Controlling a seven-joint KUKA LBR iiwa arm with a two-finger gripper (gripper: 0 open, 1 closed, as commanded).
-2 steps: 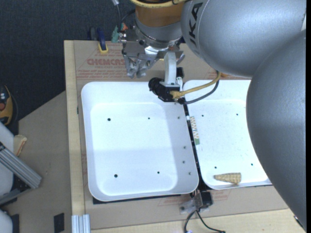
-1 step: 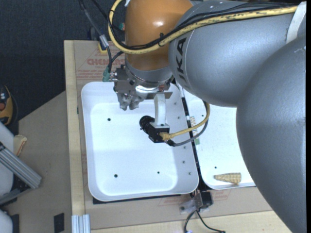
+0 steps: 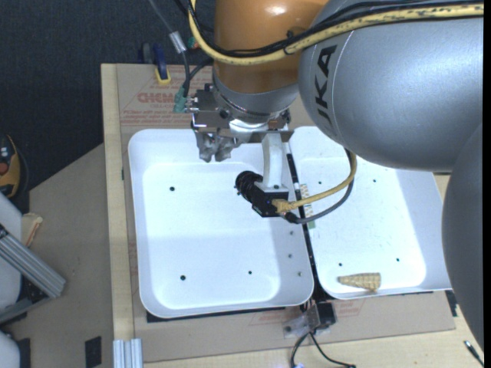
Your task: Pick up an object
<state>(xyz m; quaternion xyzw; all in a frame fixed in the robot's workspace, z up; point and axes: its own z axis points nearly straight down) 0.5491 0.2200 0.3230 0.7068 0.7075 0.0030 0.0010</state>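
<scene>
The grey arm (image 3: 399, 75) bulks closest to the lens, rising above the left bin's (image 3: 199, 251) far right corner and covering much of the ground to that bin's right. Its orange band (image 3: 261, 21) sits higher than the left bin's far edge, with yellow and black cables looped across it.

Below the band, the gripper (image 3: 242, 148) hangs over the left bin's far right part, close to the rim. From this angle it cannot be told whether it is set wide or narrow, and nothing can be seen held in it. A black fitting (image 3: 253, 190) sits just under it, over the left bin's right side, and a yellow cable (image 3: 334, 192) curls from there past the left bin's right rim.

The right bin (image 3: 383, 221) touches the left bin along that rim. A small tan cone (image 3: 360, 282) lies on its side in the right bin, near the front edge, not far from the left bin's front right corner and well apart from the gripper.

Both bins rest on a board (image 3: 153, 98) with red print showing beyond the left bin's far left corner. A blue and yellow clamp (image 3: 161, 64) grips the board's far edge there.
</scene>
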